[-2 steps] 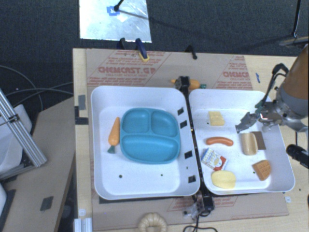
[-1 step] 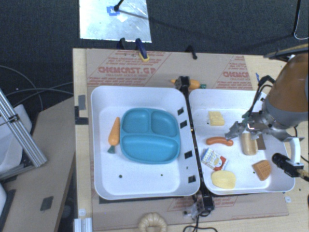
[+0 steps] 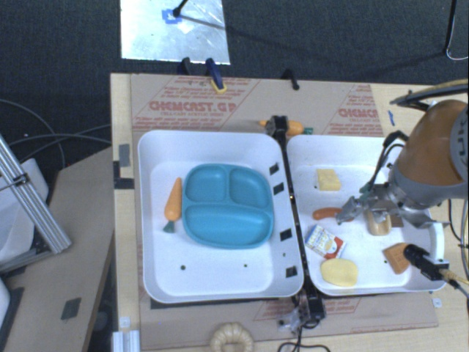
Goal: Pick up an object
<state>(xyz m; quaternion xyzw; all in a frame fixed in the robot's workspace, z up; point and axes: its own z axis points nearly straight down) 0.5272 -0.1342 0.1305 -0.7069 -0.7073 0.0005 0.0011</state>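
Camera view: gripper (image 3: 364,210) hangs low in the right bin (image 3: 308,167), just right of the red sausage (image 3: 327,213) and beside a tan piece (image 3: 379,224). Whether its digits are spread or closed cannot be told, and nothing is seen between them. Candidate objects lie near: yellow block (image 3: 328,180) farther back, packet (image 3: 324,241) and yellow round (image 3: 339,272) nearer. The left bin (image 3: 146,196) holds a blue plate (image 3: 226,205) and carrot (image 3: 173,200). For a sound pick, the arm should likely centre over one isolated object, descend squarely, then close.
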